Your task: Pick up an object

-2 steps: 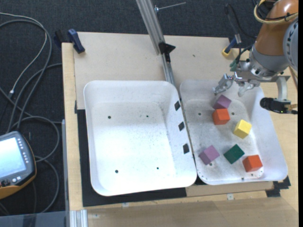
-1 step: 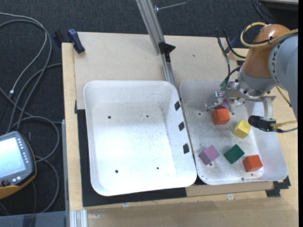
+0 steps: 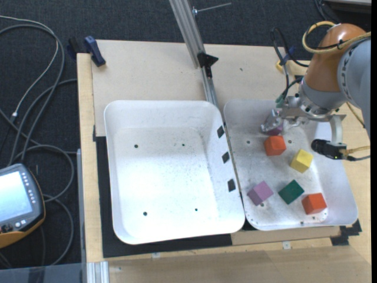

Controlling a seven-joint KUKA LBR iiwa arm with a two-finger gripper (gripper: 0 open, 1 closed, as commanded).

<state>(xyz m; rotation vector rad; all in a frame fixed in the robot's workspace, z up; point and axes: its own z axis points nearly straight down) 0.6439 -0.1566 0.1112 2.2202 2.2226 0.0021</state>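
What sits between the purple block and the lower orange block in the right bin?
The camera view shows the green block between the purple block and the lower orange block, apart from both, on the right bin's floor.

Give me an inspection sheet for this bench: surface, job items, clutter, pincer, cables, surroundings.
Surface: wooden bench bearing a left bin and a right bin.
Job items: in the right bin, an orange block, yellow block, purple block, green block and a second orange block.
Clutter: blue clamp at the bench's far left corner.
Pincer: pincer low over the right bin, just above the first orange block; finger state unclear.
Cables: loose cables on the floor, left.
Surroundings: handheld screen, dark carpet, slanted metal rail.
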